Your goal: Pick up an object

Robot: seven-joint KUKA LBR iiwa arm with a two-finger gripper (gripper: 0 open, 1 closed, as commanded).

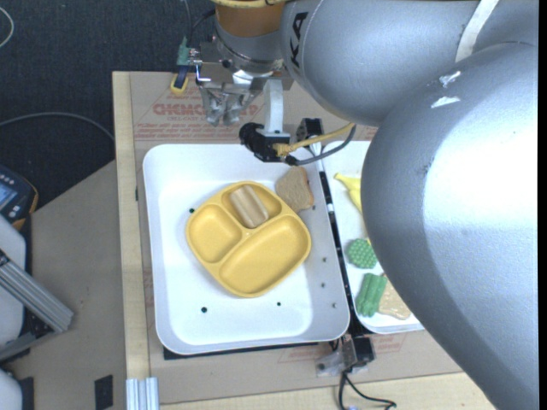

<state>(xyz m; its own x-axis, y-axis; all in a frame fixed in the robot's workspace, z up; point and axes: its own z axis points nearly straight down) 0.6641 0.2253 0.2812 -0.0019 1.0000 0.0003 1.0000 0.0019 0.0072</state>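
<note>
Gripper (224,109) hangs over bench edge beyond far rim of left bin (162,229), past the bin's back wall; can't tell its state from this angle, nothing seen in it; yellow divided plate (256,259) lies in left bin, nearer camera than gripper, w/ tan block (249,205) in one of its small compartments; brown flat piece (297,190) just beside plate's far-right rim; green items (366,272) & yellow piece (349,188) in right bin (342,254), well apart from gripper

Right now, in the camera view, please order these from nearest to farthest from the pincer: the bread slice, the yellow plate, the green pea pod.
1. Bread slice, at the left bin's right edge, nearest the pincer.
2. Yellow plate, middle of the left bin.
3. Green pea pod, in the right bin, farthest.
</note>
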